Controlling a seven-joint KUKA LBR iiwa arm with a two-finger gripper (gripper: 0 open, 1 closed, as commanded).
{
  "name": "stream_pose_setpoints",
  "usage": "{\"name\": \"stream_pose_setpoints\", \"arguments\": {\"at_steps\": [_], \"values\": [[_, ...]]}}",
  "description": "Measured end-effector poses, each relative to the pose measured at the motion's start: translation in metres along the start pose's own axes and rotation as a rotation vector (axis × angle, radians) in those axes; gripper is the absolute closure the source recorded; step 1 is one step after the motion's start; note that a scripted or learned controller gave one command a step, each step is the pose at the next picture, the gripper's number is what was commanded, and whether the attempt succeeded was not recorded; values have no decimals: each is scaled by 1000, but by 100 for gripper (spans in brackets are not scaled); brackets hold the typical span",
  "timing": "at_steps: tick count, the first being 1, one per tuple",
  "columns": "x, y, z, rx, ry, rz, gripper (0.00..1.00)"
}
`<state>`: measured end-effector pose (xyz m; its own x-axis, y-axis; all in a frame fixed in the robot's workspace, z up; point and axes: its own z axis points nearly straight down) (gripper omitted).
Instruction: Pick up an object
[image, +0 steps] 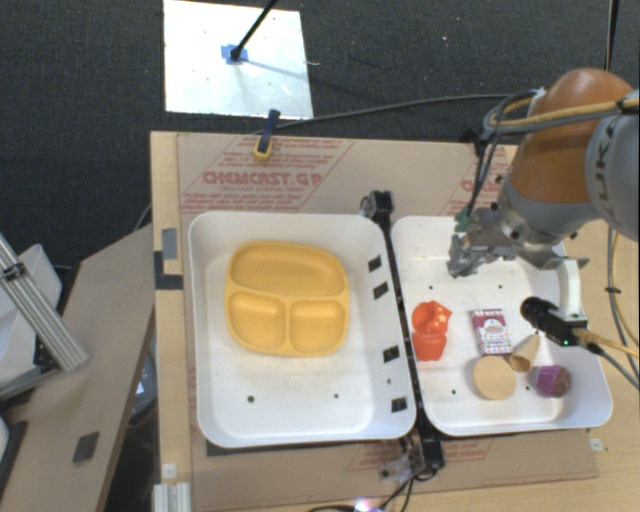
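One orange cup (430, 329) lies below-left of fingers (466, 262), apart.

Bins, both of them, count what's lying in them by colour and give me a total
Yellow: 1, the tray in the left bin
Orange-red: 1, the cup
Tan: 2, the disc and the cone
Purple: 1, the small piece
Red and white: 1, the box
Total: 6, with 5 in the right bin
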<state>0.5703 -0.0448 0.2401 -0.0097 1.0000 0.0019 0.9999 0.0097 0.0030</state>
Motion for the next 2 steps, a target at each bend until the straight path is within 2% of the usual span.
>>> {"name": "stream_pose_setpoints", "arguments": {"at_steps": [1,2], "values": [[57,-2,3,1,0,-1,100],[107,10,-2,0,1,-1,100]]}}
